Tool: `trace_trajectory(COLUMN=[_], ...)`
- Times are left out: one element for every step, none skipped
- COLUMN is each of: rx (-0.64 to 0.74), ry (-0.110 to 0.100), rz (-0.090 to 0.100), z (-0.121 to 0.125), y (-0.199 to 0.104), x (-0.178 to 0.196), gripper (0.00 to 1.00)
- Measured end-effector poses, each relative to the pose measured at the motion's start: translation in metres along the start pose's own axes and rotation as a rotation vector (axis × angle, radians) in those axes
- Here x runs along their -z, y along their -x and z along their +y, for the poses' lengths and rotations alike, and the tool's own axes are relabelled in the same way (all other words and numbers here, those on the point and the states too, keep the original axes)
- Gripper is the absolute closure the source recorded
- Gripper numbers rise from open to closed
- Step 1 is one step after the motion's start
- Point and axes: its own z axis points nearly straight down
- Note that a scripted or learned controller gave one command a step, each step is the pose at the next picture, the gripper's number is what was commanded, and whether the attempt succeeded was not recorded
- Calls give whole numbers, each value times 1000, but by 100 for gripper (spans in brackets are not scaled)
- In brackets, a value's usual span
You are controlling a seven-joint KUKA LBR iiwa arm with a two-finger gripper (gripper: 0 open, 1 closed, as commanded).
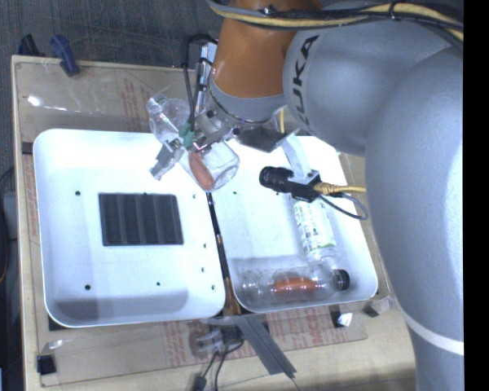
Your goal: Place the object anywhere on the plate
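Note:
A dark grey ribbed plate (141, 218) lies flat in the middle of the left bin (57, 161). My gripper (197, 166) hangs over the back end of the divide between the two bins, up and to the right of the plate. Its clear fingers (222, 164) are closed around a small orange-pink object (200, 171), which is off the bin floor. The grey arm with its orange band reaches in from the upper right and hides the back of the right bin.
In the right bin (253, 218) a clear labelled bottle (314, 228) lies lengthwise on the right side. A second clear bottle with something orange inside (293, 283) lies along the front wall. The raised rims between the bins run just below the gripper.

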Motion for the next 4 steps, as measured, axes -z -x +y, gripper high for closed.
trace_trajectory(rx=[202,228,372,434], ry=[1,-4,-1,2], rz=[0,2,0,-1], z=[29,11,59,71], y=[-59,-73,-34,-27], x=[4,-105,-185,-83], gripper=[0,0,0,0])
